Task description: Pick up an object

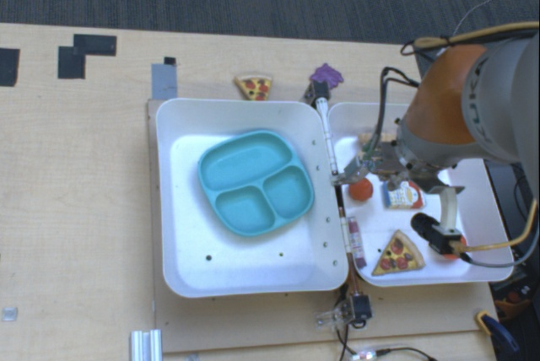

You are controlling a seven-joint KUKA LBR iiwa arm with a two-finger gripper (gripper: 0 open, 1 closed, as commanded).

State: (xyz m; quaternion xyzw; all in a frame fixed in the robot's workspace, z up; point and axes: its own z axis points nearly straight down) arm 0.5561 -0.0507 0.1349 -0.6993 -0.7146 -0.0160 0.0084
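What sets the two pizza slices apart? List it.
1. The bench slice lies outside the bins, behind the left bin; the bin slice lies inside the right bin.
2. The bench slice looks smaller than the bin slice.
3. The bench slice points toward the bins; the bin slice points away.
Both are toy pizza wedges with red toppings.

Arm [472, 98] cut off by right edge; pincer [364, 169] too small to read; far rim of right bin [485, 220] hidden beneath arm.

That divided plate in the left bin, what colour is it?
Plain turquoise blue, no pattern: the divided plate, seen in the camera view.
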